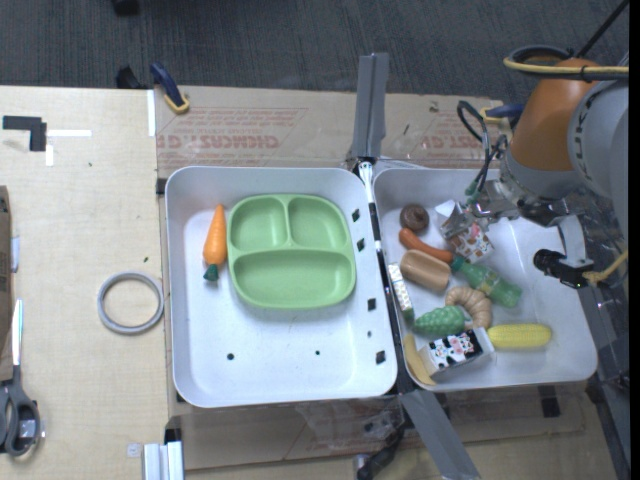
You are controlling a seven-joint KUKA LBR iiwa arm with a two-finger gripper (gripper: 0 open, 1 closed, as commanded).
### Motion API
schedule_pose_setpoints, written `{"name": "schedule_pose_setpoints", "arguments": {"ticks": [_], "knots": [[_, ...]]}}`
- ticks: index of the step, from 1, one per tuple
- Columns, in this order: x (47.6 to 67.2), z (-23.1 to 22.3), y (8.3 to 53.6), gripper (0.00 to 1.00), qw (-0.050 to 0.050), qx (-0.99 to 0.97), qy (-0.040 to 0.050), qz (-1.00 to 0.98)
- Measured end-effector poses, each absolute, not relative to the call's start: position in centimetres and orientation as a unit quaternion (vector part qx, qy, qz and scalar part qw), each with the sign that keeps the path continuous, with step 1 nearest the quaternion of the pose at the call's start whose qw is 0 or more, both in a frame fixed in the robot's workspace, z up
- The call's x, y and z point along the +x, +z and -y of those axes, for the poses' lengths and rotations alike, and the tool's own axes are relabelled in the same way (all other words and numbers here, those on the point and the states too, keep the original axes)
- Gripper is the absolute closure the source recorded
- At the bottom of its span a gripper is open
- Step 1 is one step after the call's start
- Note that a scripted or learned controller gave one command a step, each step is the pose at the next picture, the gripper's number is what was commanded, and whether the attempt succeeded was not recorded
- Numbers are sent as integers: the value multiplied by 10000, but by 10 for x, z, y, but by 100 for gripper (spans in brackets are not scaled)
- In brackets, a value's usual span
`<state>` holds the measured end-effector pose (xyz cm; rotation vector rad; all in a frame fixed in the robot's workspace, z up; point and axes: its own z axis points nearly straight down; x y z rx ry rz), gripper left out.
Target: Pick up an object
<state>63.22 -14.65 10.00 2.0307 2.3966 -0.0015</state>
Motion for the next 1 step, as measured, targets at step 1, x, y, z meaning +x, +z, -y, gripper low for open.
{"name": "schedule_pose_setpoints", "arguments": {"ticks": [1], "knots": [[659,111,206,100,-5,6914,-17,-7225]]}}
